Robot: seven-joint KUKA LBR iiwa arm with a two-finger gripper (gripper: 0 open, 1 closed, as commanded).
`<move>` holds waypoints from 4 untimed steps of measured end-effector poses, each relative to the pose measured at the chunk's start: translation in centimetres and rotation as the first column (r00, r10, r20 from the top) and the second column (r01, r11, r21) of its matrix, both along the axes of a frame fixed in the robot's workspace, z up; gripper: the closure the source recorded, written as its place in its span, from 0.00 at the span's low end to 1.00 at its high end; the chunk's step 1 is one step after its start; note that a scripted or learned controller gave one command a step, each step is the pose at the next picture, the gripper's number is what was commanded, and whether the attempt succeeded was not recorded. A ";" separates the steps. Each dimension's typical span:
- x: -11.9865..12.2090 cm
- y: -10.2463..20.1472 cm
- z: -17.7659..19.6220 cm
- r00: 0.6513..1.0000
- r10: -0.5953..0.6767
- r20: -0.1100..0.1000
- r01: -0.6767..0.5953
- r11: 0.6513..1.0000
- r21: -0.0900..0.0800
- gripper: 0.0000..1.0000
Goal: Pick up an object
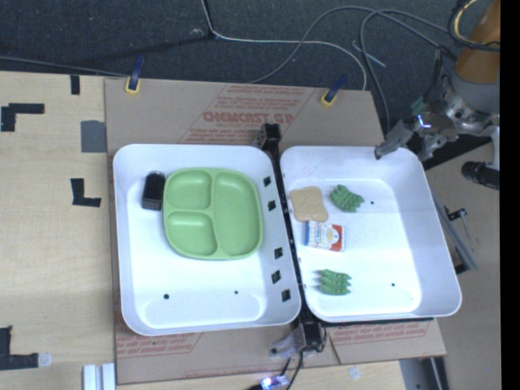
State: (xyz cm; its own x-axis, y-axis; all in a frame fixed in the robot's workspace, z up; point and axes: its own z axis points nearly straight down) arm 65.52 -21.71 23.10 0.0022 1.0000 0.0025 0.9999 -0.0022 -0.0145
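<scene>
Camera view, looking down: in the right bin (431,242), a green pod (333,282) lies near the front edge, long axis running left to right. Farther back sit a small packet (325,236), a tan slab (309,204) and a second green piece (348,198). Beyond the bin's far right corner, the gripper (398,140) hovers; whether it is open cannot be told. Nothing appears lifted; the pick remains undone.

fixed overhead camera, slanted down (both bins (122,242) visible)
</scene>
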 end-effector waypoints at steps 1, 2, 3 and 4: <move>0.3 0.1 0.9 1.000 0.004 0.013 -0.003 1.000 -0.003 0.00; 1.2 0.2 -4.7 1.000 0.005 0.009 -0.005 1.000 -0.003 0.00; 1.2 1.1 -10.7 1.000 0.004 0.007 -0.004 1.000 -0.002 0.00; 1.2 1.2 -14.8 1.000 0.006 0.015 -0.006 1.000 -0.006 0.00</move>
